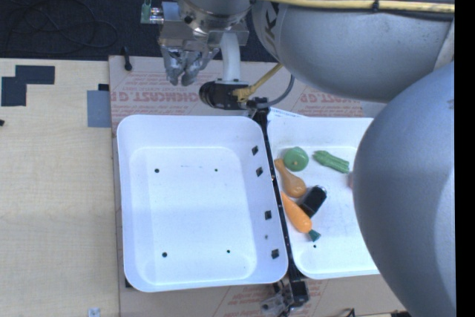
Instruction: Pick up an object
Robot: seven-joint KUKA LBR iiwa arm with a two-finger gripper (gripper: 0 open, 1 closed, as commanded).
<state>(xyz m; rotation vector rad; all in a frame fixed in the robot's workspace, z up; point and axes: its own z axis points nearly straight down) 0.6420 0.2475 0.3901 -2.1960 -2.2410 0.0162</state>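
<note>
My gripper point(185, 74) hangs past the back rim of the left bin point(123, 182), over the cardboard. Its fingers point down, pressed close together, with nothing between them. The objects lie in the right bin point(334, 249), near its left wall: a round green fruit point(296, 158), a long green vegetable point(331, 161), a tan-orange squash point(292, 180), an orange carrot point(296, 214) and a black block point(313, 200). All of them are well to the right of the gripper and nearer the front.
The grey arm fills the upper right and covers the right bin's far side. A black fixture on a white post point(223, 94) stands just right of the gripper. A black divider point(271, 189) separates the bins. Cables lie on the dark floor behind.
</note>
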